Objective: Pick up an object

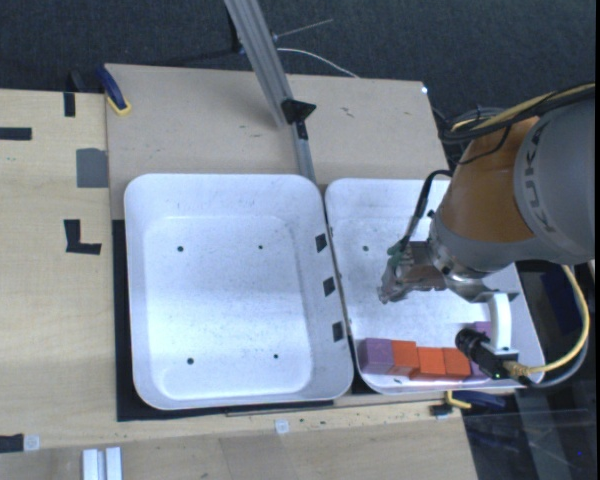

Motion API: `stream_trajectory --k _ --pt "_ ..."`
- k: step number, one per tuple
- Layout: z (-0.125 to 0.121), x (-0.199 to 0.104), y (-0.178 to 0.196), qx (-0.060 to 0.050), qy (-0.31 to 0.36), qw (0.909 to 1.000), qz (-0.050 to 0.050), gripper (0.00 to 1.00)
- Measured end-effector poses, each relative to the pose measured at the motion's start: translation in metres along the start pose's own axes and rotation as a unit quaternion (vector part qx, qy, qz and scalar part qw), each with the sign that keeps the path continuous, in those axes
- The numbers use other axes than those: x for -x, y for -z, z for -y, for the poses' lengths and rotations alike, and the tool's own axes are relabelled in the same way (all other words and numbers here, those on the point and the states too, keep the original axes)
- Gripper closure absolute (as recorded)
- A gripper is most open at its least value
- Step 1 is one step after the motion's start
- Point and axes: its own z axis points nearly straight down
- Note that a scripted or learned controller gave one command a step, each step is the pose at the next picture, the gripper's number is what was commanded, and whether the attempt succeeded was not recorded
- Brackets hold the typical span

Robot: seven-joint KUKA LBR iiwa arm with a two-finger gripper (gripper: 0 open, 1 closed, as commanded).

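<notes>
My gripper (392,286) hovers mid right bin (365,218); jaws state I can't tell. Blocks (417,359) sit at bin's lower edge. I'd move down-frame, centre over one, descend straight.

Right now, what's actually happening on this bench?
The grey KUKA arm with the orange band reaches in from the right over the right-hand shallow white bin, with its gripper low near the middle of that bin. A row of small blocks, one purple block and orange blocks beside it, lies along that bin's near edge, apart from the gripper. Nothing is visibly held, so the pick looks not yet done. The left-hand shallow white bin sits alongside.
</notes>
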Motion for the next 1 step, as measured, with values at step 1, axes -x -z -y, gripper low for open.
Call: stream_trajectory --k 1 --pt "0.0175 -0.0614 0.0485 0.004 0.007 1.0 -0.003 1.0"
